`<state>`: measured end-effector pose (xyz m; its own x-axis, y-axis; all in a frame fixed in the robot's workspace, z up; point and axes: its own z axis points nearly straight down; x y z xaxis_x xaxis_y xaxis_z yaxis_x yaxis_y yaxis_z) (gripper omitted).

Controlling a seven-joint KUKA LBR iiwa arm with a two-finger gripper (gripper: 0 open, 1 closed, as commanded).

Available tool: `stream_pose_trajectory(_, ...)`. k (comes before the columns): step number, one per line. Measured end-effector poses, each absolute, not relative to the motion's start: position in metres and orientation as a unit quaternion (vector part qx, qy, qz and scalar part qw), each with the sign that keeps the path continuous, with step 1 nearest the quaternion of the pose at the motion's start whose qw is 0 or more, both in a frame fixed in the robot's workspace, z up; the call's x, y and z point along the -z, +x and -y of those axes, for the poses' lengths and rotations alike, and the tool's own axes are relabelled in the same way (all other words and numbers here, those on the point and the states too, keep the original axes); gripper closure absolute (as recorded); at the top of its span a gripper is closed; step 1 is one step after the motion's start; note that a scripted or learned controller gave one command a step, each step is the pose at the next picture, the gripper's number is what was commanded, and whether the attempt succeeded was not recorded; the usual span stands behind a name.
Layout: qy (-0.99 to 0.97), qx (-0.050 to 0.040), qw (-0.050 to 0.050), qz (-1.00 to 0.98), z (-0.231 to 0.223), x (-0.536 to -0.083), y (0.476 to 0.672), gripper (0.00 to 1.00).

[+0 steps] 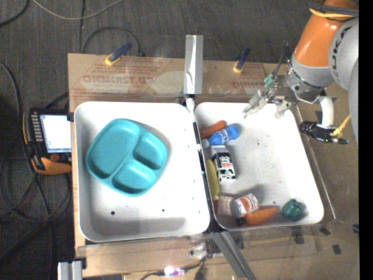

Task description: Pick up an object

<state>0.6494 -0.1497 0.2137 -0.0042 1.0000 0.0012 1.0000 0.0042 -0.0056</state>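
in the right bin (pixel 303 156), a blue bottle (pixel 224 135), toy ambulance (pixel 224 164), small can (pixel 245 205) and 2 carrots lie along its left and near sides. the gripper (pixel 269 102) hovers over the far edge, fingers apart, holding nothing. the left bin (pixel 87 214) holds a teal plate (pixel 128 156).

Sitting in two white bins (pixel 81 214): one teal plate (pixel 128 155). Lying around: two carrots (pixel 260 216), one blue bottle (pixel 224 135), one toy truck (pixel 225 165), one can (pixel 244 205), one green ball (pixel 294 209).
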Motion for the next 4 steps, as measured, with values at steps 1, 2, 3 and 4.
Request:
stream_pose_trajectory(1,-0.711,0.0040,-0.009,0.703,0.107,-0.107,0.667,0.00)
stream_pose_trajectory(2,-0.621,0.0031,-0.007,0.784,0.117,-0.090,0.629,0.00)
stream_pose_trajectory(3,-0.556,0.0037,-0.009,0.831,0.135,-0.091,0.586,0.00)
stream_pose_trajectory(4,-0.548,0.0005,0.002,0.837,0.152,-0.100,0.574,0.00)
